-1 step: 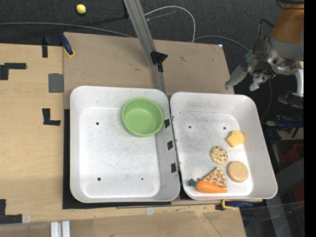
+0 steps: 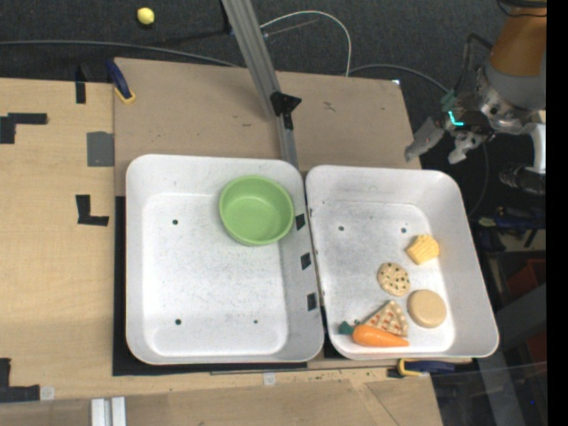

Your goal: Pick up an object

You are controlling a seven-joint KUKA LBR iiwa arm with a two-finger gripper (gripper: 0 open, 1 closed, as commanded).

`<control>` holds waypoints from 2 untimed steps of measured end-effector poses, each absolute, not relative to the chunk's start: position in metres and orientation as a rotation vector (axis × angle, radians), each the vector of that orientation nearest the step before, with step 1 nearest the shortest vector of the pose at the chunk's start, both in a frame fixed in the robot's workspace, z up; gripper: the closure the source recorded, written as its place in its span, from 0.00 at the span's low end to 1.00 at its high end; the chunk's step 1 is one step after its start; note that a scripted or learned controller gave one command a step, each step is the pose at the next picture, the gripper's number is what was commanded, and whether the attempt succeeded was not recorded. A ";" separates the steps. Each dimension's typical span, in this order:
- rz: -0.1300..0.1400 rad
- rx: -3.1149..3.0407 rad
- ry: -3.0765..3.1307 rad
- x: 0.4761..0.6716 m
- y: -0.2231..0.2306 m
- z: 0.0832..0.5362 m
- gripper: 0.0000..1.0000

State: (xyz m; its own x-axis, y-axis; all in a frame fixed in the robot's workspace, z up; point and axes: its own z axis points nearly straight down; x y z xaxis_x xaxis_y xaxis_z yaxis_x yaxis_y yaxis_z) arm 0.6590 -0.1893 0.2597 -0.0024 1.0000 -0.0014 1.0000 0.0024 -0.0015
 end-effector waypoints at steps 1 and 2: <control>0.006 -2.217 -2.222 0.664 -0.190 0.215 0.00; 0.007 -2.216 -2.222 0.666 -0.191 0.170 0.00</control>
